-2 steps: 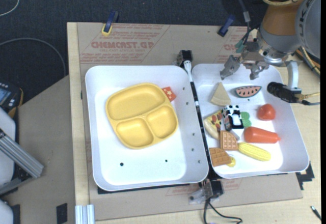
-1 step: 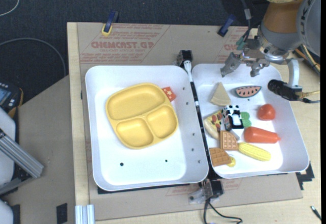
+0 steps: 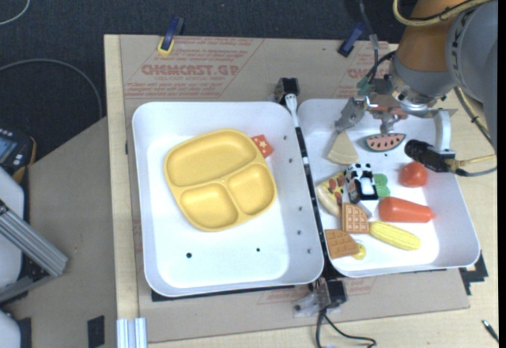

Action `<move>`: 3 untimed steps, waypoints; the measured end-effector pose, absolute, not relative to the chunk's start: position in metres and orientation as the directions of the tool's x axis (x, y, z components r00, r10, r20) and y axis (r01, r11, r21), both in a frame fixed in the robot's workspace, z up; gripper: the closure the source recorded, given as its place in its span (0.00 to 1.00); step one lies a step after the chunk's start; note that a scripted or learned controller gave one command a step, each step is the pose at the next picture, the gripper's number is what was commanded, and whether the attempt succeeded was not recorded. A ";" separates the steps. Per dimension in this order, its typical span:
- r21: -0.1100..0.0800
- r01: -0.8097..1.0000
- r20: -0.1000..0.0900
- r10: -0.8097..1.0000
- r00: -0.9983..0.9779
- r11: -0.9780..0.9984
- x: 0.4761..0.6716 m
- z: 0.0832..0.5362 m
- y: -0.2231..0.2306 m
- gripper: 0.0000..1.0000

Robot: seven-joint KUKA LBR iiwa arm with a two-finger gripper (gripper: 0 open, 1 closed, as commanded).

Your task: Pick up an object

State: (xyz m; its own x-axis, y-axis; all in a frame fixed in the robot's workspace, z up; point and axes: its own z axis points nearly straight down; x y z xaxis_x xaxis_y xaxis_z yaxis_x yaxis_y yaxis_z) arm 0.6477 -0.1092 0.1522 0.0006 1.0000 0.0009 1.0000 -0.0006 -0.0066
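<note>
Overhead, camera view: red print on the cardboard sheet (image 3: 237,62) under both bins reads approx. "CHEMCAST GP", repeated in rows, smaller lines too small to read. Left bin (image 3: 154,247) holds a yellow 3-compartment plate (image 3: 220,179), tilted diagonally, w/ a small red-and-white piece (image 3: 262,145) touching its upper-right rim; lots of bare white floor below and left of the plate. Right bin (image 3: 458,220) carries the toy food: pale wedge, cheese-like (image 3: 343,150), near the bin's upper left; watermelon slice (image 3: 384,141) just right of it; red tomato (image 3: 413,174); orange carrot (image 3: 405,210) lying flat; yellow corn (image 3: 395,236) below the carrot; two waffle squares (image 3: 348,232) at lower left; a black-and-white item (image 3: 363,183) w/ a green bit beside it, crowded against a pizza-like slice (image 3: 330,192). Items sit packed in the bin's left-centre; open floor mostly along the right wall and the lower right corner. End effector (image 3: 370,109) hangs over the right bin's upper part, fingers spread, nothing between them, above the wedge and watermelon; contact w/ either can't be judged. Orange band (image 3: 443,2) and grey arm come in from upper right. Blue clamps (image 3: 168,36) pin the cardboard's top edge to the worktop.
</note>
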 end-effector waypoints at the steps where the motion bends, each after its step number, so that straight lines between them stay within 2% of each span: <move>1: -0.007 1.000 0.001 1.000 0.001 -0.001 0.643 0.108 -0.110 0.00; 2: -0.005 1.000 0.001 1.000 0.000 0.000 0.642 0.083 -0.110 0.00; 3: 0.000 1.000 0.001 1.000 0.000 0.000 0.643 0.096 -0.110 1.00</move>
State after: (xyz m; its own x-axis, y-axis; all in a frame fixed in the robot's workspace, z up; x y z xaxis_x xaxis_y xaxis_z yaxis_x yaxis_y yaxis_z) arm 0.6435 -0.1096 0.0958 0.0003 1.0000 0.0007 1.0000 -0.0003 -0.0004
